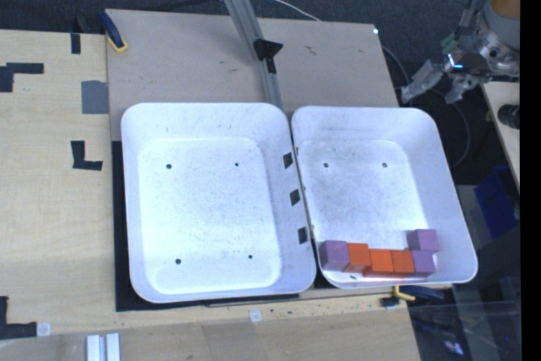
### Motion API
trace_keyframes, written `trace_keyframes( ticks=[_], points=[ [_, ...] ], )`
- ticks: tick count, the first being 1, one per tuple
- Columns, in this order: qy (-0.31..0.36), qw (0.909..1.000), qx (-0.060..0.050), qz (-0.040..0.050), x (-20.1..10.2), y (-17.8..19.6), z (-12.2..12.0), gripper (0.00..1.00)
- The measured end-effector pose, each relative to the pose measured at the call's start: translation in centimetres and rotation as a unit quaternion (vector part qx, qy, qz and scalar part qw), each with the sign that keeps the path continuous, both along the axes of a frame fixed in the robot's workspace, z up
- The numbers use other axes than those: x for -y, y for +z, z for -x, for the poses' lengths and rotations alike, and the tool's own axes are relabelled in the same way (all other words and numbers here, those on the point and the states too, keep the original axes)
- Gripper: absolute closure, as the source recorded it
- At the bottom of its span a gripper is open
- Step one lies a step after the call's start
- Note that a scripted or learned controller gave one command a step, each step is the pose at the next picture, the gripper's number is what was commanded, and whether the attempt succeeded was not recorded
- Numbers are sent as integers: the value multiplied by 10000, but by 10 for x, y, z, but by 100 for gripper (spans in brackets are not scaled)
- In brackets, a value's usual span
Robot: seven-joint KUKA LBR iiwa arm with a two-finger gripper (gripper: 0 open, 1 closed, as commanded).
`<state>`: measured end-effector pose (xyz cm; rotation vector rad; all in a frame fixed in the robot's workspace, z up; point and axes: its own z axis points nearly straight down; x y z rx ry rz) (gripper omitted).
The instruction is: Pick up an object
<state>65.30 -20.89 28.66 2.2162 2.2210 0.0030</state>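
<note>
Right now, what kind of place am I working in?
Likely a robotics lab bench for pick tests: two shallow white bins side by side, purple and orange blocks lined up in the right bin's near corner, black tape markers on the wooden bench, and the claw hovering outside.

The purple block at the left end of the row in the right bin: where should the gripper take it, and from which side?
Come straight down on the purple block. I'd set the fingers across its near and far faces: an orange block abuts its right side and the bin wall crowds its left. The near wall is close too, so clearance looks tight.
</note>
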Motion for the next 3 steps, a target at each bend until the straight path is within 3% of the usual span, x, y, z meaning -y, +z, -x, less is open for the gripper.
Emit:
trace_keyframes(
  ticks=[1, 2, 3],
  points=[
    [-4, 10000, -60, -10, -1, -68, 4, 0],
    [-4, 10000, -48, -5, -3, -103, 15, 0],
    [-1, 10000, 22, 8, 1, -19, 3, 0]
  ],
)
